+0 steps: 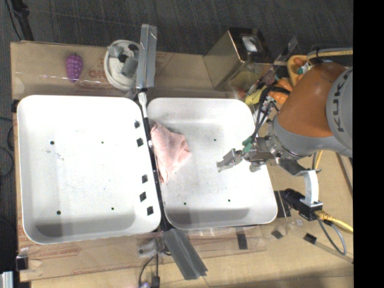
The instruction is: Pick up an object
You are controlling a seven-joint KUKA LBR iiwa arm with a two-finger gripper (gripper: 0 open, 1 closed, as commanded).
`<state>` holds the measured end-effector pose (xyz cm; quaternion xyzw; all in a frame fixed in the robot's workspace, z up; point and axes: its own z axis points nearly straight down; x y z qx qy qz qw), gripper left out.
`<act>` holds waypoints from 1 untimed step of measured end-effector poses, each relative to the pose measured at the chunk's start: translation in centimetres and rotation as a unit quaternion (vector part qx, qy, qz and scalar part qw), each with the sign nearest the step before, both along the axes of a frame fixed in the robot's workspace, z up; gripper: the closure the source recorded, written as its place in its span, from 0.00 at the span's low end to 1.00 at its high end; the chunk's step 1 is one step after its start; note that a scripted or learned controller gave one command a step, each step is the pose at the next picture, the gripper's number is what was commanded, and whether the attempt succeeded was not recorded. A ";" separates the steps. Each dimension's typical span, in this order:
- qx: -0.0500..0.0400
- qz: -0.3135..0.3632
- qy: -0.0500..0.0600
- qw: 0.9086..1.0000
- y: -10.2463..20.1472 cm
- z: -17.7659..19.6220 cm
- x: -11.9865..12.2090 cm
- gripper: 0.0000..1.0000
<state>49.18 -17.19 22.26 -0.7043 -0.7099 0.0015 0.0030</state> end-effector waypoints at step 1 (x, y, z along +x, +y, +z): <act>-0.001 -0.033 -0.001 0.999 9.9 0.5 5.5 0.00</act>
